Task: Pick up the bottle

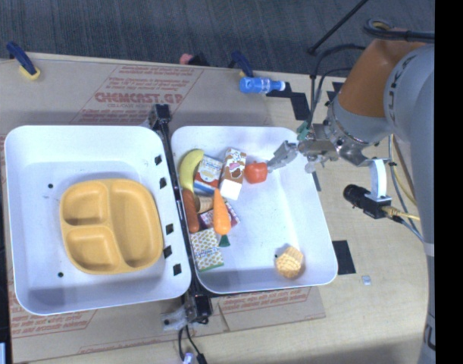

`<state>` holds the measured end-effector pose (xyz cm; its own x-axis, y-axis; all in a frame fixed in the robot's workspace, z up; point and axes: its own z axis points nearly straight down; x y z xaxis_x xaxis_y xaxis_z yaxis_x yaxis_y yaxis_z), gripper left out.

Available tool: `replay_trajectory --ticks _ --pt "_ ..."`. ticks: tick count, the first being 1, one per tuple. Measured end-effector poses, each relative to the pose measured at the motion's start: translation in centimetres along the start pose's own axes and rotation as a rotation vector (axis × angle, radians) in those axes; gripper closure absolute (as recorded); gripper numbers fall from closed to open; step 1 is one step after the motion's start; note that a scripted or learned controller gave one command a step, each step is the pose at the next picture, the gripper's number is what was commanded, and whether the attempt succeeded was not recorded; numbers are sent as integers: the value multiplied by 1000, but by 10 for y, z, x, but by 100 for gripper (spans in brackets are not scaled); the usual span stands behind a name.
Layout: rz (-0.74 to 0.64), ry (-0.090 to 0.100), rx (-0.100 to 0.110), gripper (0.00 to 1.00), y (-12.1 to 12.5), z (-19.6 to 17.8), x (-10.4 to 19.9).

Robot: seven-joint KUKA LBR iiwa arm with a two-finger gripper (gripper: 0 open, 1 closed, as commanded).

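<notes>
From the slanted overhead camera, red print reading "CHEMCAST GP" shows on the brown cardboard sheet (140, 89) that covers the table (383, 294) under two shallow white plastic bins. The left bin (19, 203) holds a yellow, smooth, three-compartment plastic tray (110, 224). The right bin (314, 233) holds a cluster along its left side: a yellow curved banana (189, 167), small printed cartons whose labels are too small to read, an orange carrot (221, 213), a red round tomato (255, 172), and, apart at the near right, a bumpy yellow corn piece (289, 262). The small clear plastic bottle with a blue label (260, 86) lies on its side outside the bins, on the cardboard beyond the right bin's far edge. The grey gripper (279, 156) reaches over that bin's far right part, its tip just beside the tomato; whether the jaws are wide or narrow I cannot tell.
</notes>
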<state>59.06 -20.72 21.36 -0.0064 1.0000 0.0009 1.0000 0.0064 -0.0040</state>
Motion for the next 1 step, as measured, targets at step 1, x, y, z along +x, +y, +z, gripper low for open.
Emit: replay_trajectory --ticks 1 --pt "-6 1 2 100 0 -10 1"
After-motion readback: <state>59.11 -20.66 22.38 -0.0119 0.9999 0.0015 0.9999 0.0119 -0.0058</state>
